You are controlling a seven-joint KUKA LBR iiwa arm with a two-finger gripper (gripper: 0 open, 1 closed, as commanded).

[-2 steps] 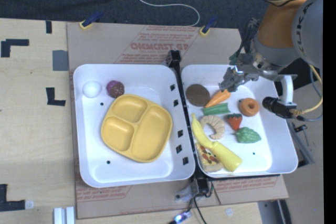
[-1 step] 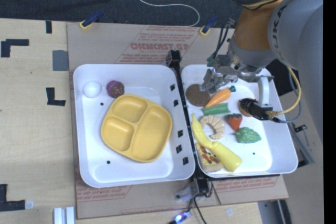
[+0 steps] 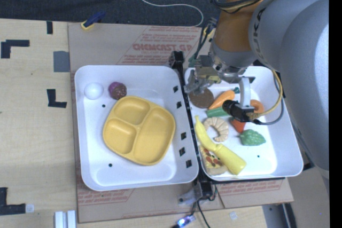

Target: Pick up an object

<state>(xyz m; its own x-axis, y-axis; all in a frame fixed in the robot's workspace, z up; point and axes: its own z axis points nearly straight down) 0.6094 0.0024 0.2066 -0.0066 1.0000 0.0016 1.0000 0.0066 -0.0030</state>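
Toy food [image 3: 227, 128] heaped in the right bin [image 3: 283, 160], right of centre: carrot [image 3: 223, 99], brown disc [image 3: 202, 99], banana [image 3: 222, 151], green piece [image 3: 252, 138]. Nothing lifted yet, by the look of it. Gripper [image 3: 200, 81] low over the bin's upper left corner, just above the disc; cannot tell how far open, nor whether anything is held. Yellow tray [image 3: 140, 130], white ball [image 3: 93, 90], purple ball [image 3: 117, 89] in the left bin [image 3: 85, 168]. Grasp and lift probably remaining.

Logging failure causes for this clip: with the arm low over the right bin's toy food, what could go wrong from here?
1. The toy food is packed tight: the orange carrot, the curled tan shrimp and the long yellow banana touch or overlap, so the tool may nudge neighbours or take two.
2. The tool hangs beside the bin's left wall; a descent there could hit it.
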